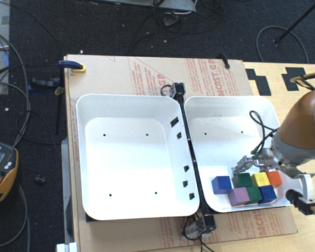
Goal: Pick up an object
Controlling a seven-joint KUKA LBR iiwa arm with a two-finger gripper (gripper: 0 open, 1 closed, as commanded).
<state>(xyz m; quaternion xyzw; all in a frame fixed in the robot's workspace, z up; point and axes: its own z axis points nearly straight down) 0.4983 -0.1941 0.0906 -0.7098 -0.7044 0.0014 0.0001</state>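
A cluster of coloured blocks lies in the near right corner of the right bin (220, 114): a blue block (221, 185), a green one (244, 180), a yellow one (261, 179), an orange one (274, 178), a purple one (239, 196) and a second blue one (268, 193). My gripper (250, 167) hangs just above the back of the cluster, over the green and yellow blocks. It looks open, with one finger (240, 166) slanting toward the blue block. No block sits between the fingers. The arm hides the bin's right wall.
The left bin (89, 140) stands beside the right one, with a black divider rail (188, 146) between them. A black cable (257, 121) loops over the right bin's far right part. The bench edge lies close below the blocks.
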